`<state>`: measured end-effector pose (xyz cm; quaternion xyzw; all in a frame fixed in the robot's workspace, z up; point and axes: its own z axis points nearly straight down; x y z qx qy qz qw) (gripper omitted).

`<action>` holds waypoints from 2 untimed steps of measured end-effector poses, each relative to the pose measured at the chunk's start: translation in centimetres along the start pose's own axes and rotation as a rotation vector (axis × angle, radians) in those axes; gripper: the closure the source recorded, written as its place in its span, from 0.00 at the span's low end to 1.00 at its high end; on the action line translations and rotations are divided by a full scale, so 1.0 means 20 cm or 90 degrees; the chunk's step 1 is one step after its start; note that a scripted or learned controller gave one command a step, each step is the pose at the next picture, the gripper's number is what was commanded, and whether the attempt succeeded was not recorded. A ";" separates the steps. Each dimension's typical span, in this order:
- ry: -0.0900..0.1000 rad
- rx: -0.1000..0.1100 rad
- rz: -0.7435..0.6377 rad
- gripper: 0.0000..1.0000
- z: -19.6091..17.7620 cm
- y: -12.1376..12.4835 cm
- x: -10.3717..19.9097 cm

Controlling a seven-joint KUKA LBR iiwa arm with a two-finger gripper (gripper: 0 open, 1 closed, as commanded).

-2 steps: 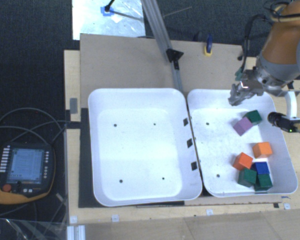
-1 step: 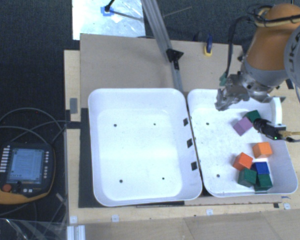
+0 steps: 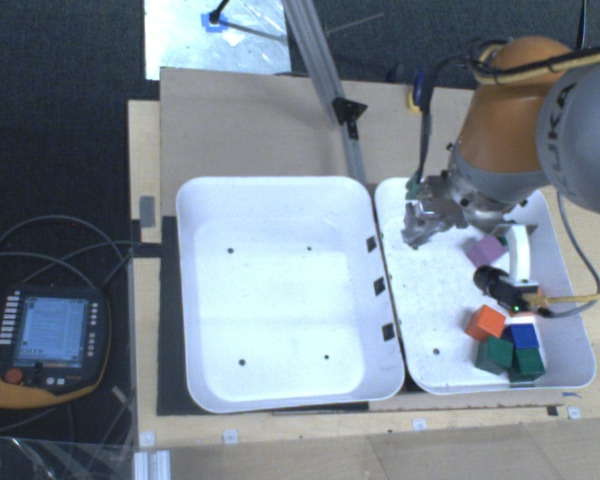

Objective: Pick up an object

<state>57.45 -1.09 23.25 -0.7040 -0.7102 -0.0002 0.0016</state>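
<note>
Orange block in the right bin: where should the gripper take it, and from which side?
Probably from above, across the orange block's upper-left and lower-right faces. The green block and blue block crowd its lower right, so the gripper has more room on the bare bin floor side.

The arm reaches in from the right — gripper (image 3: 420,226) lowered.

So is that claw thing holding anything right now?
Gripper: low over the right bin; open or shut cannot be told, and nothing seen in it.
</note>
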 end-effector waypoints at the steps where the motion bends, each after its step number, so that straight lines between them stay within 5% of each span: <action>1: 0.000 0.000 -0.001 1.00 0.03 -0.11 0.27; 2: 0.000 0.000 -0.001 1.00 0.06 -0.22 0.50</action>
